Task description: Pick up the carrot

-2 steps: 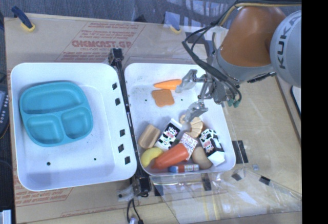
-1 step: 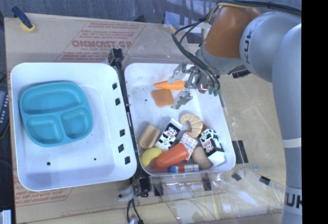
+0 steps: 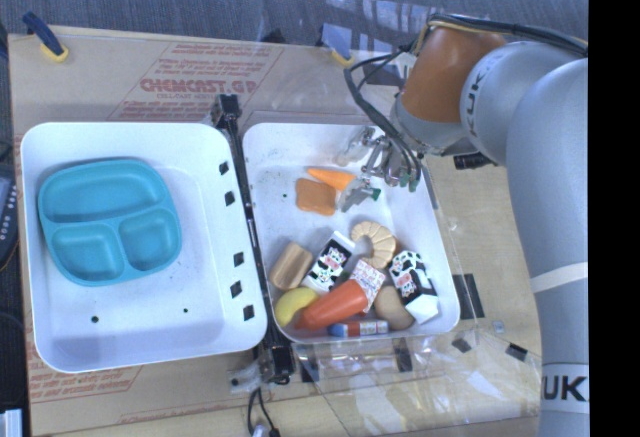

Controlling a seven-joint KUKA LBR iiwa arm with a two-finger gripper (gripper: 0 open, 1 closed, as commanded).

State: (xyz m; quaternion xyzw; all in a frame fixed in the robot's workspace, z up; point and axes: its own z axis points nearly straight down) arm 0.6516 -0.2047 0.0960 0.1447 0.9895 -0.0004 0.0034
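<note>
Near the right bin's [image 3: 262, 225] far edge, the fingers [image 3: 372, 177] hover beside the carrot [image 3: 331, 177]; their spread is unclear, so straddle it squarely before closing

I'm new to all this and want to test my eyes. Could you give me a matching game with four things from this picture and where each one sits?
Things:
1. carrot
2. blue tray
3. gripper
4. yellow lemon

Places:
A. in the left bin
B. near corner of the right bin, beside the big orange-red vegetable
C. far part of the right bin, by the gripper
D. over the far end of the right bin, under the orange band

Pairs: 1-C, 2-A, 3-D, 4-B
</note>
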